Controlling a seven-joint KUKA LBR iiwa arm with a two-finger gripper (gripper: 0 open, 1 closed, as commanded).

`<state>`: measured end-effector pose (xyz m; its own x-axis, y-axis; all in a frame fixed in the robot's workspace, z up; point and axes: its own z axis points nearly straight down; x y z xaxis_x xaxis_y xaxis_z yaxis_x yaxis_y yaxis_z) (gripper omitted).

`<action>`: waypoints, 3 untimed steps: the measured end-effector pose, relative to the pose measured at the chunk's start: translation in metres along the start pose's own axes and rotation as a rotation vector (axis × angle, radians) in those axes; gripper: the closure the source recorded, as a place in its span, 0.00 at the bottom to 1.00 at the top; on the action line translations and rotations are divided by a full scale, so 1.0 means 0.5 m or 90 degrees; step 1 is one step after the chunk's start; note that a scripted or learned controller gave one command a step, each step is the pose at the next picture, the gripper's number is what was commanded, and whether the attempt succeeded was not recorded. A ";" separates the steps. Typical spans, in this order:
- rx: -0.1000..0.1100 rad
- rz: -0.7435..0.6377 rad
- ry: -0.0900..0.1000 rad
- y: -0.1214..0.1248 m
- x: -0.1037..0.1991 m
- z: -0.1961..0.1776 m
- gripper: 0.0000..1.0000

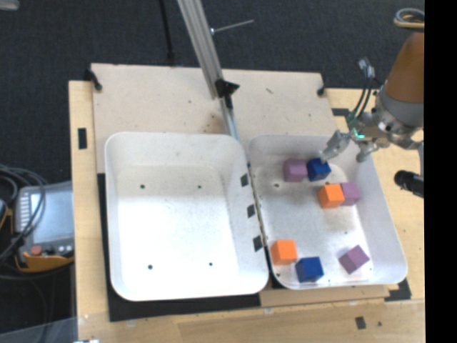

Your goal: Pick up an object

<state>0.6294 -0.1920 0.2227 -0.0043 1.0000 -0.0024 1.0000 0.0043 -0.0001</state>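
Gripper [350,147] hangs over the right bin's [396,256] far rim, jaws spread and empty. Nearest it, a blue cube [318,168] touches a purple cube [295,170]; open floor lies just nearer.

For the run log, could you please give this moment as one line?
gripper: above right bin far edge, holds nothing | nearest: blue cube, touching purple cube | left bin: untouched

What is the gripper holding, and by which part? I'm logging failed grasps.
Nothing. The two-finger gripper hangs open above the right white bin's far edge, beside the small blue cube, with nothing between its fingers.
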 end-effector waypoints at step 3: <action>0.000 0.002 0.000 0.011 -0.030 0.252 0.00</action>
<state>0.6349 -0.2075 0.0968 -0.0015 1.0000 -0.0024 1.0000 0.0015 -0.0005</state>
